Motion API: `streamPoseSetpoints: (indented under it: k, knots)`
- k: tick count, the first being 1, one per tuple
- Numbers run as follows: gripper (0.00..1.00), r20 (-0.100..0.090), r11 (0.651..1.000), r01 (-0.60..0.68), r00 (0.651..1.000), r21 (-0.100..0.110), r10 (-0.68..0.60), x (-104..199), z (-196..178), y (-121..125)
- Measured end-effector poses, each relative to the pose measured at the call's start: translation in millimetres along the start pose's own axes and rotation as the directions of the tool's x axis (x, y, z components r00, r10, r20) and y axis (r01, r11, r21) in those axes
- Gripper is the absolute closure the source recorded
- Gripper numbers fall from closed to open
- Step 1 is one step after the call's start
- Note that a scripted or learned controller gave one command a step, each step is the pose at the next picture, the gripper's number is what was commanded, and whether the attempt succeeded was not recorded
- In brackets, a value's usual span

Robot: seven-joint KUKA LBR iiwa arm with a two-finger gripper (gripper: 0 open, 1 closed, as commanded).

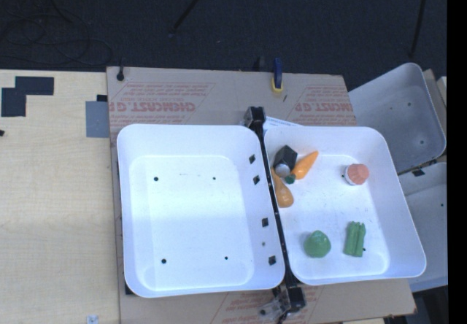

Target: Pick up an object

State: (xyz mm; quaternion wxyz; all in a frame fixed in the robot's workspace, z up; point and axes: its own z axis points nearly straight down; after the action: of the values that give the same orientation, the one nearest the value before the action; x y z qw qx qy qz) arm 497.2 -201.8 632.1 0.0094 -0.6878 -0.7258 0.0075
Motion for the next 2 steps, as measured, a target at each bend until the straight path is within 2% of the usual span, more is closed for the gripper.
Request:
streamPoseSetpoints:
  k: [2]
  knots:
    - [1.0,-0.001,1.0,0.009,1.0,0.004,-0.009,2.1,-18.8,1.9]
